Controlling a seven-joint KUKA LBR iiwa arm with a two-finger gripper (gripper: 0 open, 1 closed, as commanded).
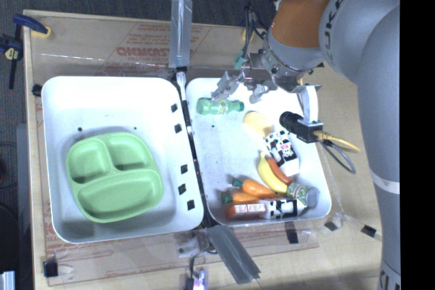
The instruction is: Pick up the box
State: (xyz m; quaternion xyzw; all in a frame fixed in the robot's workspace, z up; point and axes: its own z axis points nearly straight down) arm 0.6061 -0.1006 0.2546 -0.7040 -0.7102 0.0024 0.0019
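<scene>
The box (281, 147) is a small black-and-white cow-patterned carton. It lies in the right bin (212, 166), near the bin's right side, next to a banana (270, 174). My gripper (242, 87) hangs over the bin's far edge, up and left of the box and well apart from it. Its fingers (223, 87) are spread open with nothing between them. A green bottle (219, 106) lies just below the left finger.
A pale yellow round fruit (255, 121) sits between gripper and box. Carrots (248, 188), a red-labelled bottle (249, 211) and a green-capped bottle (299, 196) crowd the bin's near side. The left bin (54, 98) holds a green divided plate (114, 175).
</scene>
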